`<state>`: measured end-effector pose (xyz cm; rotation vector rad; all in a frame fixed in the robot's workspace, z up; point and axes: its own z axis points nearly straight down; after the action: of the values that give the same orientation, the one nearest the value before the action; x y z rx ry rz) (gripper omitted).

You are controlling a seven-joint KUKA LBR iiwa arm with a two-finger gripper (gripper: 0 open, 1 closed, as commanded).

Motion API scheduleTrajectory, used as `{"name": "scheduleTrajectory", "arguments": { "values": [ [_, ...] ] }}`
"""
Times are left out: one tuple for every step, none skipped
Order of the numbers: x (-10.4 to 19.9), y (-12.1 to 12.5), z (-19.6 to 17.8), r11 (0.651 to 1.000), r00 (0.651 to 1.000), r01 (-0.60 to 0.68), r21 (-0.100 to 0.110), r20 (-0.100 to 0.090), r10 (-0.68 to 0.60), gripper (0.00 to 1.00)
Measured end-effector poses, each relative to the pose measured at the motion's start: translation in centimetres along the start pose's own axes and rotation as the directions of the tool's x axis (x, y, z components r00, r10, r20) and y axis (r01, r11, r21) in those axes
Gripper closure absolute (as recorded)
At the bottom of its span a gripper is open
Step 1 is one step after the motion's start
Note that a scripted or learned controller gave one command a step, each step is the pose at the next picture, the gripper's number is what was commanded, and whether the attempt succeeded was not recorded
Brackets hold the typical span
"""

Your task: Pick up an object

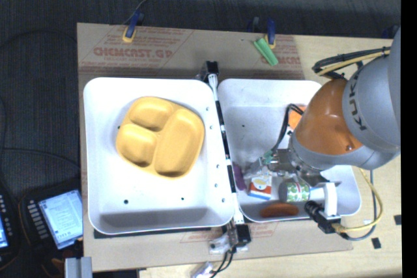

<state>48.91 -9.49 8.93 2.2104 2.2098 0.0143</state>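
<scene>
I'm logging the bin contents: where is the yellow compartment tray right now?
The yellow compartment tray lies in the left white bin, about at its middle, across the divider from the right bin where the arm works.

Small green-labelled can (296,192) (on its side), right bin's (260,101) near edge

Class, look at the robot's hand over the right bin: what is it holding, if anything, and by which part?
It cannot be told: the arm hides the grip.

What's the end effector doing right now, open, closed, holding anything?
End effector: cannot be told; it sits low over the clutter in the right bin.
</scene>
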Motion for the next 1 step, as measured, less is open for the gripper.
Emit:
{"name": "scheduleTrajectory", "arguments": {
  "values": [
    [-0.04,0.1,-1.08,1.0,1.0,-0.001,-0.001,-0.001,0.001,1.0]
  ]
}}
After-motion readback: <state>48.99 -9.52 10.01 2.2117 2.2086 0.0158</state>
